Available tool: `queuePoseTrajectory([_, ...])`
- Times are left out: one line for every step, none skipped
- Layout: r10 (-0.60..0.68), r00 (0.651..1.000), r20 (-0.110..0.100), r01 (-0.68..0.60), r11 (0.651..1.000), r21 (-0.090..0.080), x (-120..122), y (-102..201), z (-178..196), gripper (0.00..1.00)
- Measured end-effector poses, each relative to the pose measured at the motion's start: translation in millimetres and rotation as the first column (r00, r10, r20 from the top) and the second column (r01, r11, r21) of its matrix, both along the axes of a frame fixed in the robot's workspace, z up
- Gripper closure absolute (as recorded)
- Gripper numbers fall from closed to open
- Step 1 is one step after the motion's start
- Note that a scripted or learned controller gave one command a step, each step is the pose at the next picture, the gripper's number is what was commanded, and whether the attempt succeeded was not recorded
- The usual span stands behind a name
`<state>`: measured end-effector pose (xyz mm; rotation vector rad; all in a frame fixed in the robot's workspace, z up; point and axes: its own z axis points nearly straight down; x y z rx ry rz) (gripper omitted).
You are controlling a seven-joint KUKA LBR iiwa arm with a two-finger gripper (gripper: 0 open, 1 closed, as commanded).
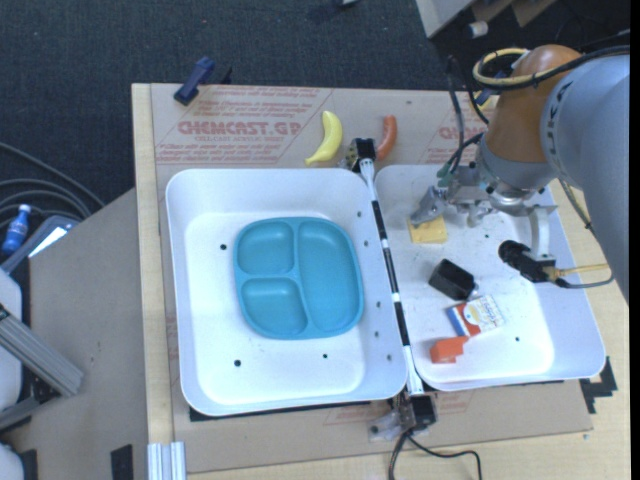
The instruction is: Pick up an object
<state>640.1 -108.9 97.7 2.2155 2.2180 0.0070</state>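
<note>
A smooth, faintly glossy plastic finish is shown by the turquoise three-compartment tray point(298, 275) and by the two shallow white bins point(200, 358). The brown bench board point(240, 123) is seen as matt, paper-faced. The dark floor point(80, 48) looks rough, carpet-like.

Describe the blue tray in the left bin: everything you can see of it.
The tray is a light blue, rounded rectangle that looks like plastic, split by raised ridges into three compartments: two smaller ones on the side toward the view's left, one long one on the right. All three hold nothing. It lies flat, slightly turned, near the middle of the left bin, resting on its white floor. Nothing else touches it; the pincer is over the right bin.
</note>
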Motion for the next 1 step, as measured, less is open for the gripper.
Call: queuePoseTrajectory([0.0,1.0,0.003,0.0,1.0,0.0,0.6,0.1,10.3,1.0])
